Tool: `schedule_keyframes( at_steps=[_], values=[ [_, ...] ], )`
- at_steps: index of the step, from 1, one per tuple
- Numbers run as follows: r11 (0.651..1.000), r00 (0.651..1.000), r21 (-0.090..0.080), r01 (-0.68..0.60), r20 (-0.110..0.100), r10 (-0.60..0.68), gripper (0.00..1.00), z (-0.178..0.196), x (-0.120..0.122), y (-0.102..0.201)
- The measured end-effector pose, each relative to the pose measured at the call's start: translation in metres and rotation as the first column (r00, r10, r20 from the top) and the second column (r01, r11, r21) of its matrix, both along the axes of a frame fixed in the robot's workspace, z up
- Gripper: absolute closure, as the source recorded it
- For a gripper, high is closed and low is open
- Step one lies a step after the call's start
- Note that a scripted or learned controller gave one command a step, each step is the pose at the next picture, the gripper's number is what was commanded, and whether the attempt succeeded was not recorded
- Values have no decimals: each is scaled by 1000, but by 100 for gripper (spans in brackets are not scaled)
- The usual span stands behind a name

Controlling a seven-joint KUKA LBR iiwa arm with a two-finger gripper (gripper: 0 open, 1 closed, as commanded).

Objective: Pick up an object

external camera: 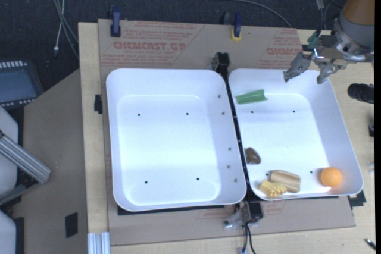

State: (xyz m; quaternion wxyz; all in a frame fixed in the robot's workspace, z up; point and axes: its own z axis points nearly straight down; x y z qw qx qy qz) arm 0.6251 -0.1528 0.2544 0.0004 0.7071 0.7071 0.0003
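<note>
My gripper [309, 72] hangs over the far right corner of the right bin [333, 110], fingers spread open with nothing between them. In that bin a green pepper-like piece [250, 96] lies near the far left corner, left of the gripper. A small brown object [253, 156] rests by the left wall. Along the near edge lie a yellow corn piece [273, 188], a tan bread-like roll [284, 179] and an orange ball [331, 177].
The left bin [119, 128] sits beside the right one on a cardboard sheet [178, 41] held by two clamps [115, 19]. Cables run across the dark floor at the back. A black fixture [221, 60] stands between the bins at the far side.
</note>
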Motion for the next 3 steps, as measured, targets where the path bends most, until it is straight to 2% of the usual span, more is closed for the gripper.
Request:
schedule_keyframes(
  at_steps=[1,2,3],
  values=[
    [1000,1000,3,-3,-13,3,0,-145,38,52],
    [1000,1000,-1,6,-3,-6,0,-168,42,-36],
    [1000,1000,-2,-1,4,1,0,-164,14,23]
  ],
)
